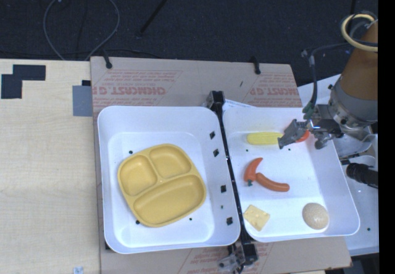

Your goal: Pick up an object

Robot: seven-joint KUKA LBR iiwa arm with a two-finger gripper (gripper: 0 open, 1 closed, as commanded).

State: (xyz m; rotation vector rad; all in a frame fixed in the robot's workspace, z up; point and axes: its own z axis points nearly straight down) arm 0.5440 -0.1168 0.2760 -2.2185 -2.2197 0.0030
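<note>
My gripper (pixel 303 137) hangs over the upper right part of the right bin (pixel 336 205), its two dark fingers spread open. A small orange piece (pixel 302 136) shows between them, mostly hidden by the gripper; whether it is touched I cannot tell. A yellow corn cob (pixel 263 138) lies just left of the gripper. Below it a red-orange curved sausage (pixel 264 177) lies mid-bin. A yellow cheese wedge (pixel 257 217) and a beige egg-shaped ball (pixel 315 215) rest near the front wall.
The left bin (pixel 111 137) holds a yellow divided plate (pixel 162 184). A black divider (pixel 226 174) runs between the bins. Cables and arm hardware (pixel 361 171) crowd the right bin's right side.
</note>
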